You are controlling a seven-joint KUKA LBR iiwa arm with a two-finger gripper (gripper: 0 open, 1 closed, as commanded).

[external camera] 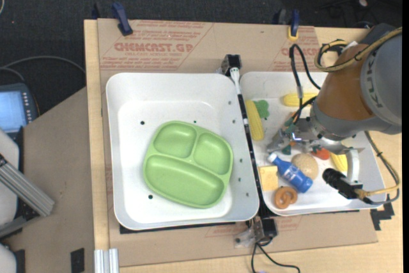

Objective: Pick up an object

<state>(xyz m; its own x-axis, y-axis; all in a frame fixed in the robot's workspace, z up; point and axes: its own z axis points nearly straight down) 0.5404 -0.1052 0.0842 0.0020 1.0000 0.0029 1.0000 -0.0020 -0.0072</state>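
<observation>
**Mia:** If the claw (291, 136) wants a toy, which one is best?

**Sam:** I would pick the bottle (292, 172). It lies on its side just in front of the claw, very near it. It is blue with a white cap.

**Mia:** Is the claw wide or narrow?

**Sam:** I cannot tell. The big arm (348, 96) hangs over it and hides too much. I see nothing held in it.

**Mia:** How would the bottle feel?

**Sam:** I think it is light and hard, like toy plastic. It looks smooth and round, so it may roll or slip away. Grab it across the middle of its body, not at the cap.

**Mia:** What else is close?

**Sam:** A pale ball (308, 166) touches the bottle, so the claw could bump it. The corn (255, 119) lies beside the claw, on the side toward the plate (187, 163). It looks light and stiff too. The brown ring (285, 197) sits past the bottle, farther from the claw. It looks flat and hard to pinch.

**Mia:** Now count them!

**Sam:** One bottle, one ball, one corn and one ring. They all lie in the right bin (271, 87), with some more small toys that I cannot name. One green plate lies well away from the claw, in the left bin (128, 99). That makes two bins and one claw.
</observation>
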